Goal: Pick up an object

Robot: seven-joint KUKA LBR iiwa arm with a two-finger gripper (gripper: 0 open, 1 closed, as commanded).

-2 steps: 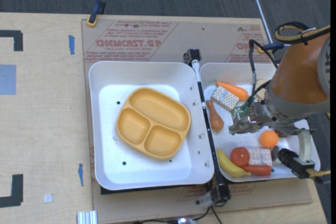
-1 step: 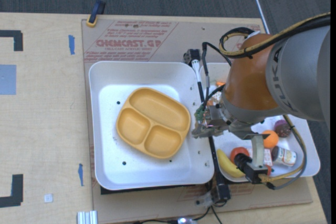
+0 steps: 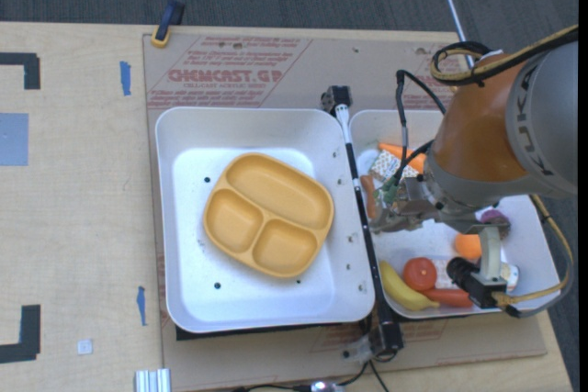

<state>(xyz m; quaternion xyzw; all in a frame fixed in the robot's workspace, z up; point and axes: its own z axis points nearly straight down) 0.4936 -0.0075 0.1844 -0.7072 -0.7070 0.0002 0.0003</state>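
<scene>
Dark grey carpet lies beyond a pale wooden bench, where a printed cardboard sheet (image 3: 230, 73) backs two shallow white bins set side by side. In the left bin (image 3: 175, 197) a yellow divided plate (image 3: 267, 214) lies flat near the middle, alone and well apart from me. All the small pickable things are gathered in the right bin (image 3: 542, 266), which I judge is why I am working there.

My arm (image 3: 514, 124) comes in from the right and bends down over that bin, the orange band above my wrist hiding much of its floor. My pincer (image 3: 390, 202) sits low at the bin's left side, close against the wall shared with the other bin. The wrist and cables crowd it so much that I cannot tell whether it is spread or pinching anything.

Just beside it are a reddish sausage-like piece (image 3: 369, 196), a small patterned item (image 3: 384, 164) and an orange carrot-like piece (image 3: 404, 153). Nearer the front lie a banana (image 3: 397, 289), a red tomato (image 3: 421, 274) touching it, a red pepper-like piece (image 3: 447, 296) and an orange fruit (image 3: 468, 245). I judge the sausage-like piece my likeliest target, though the wall so near may cramp the grasp.
</scene>
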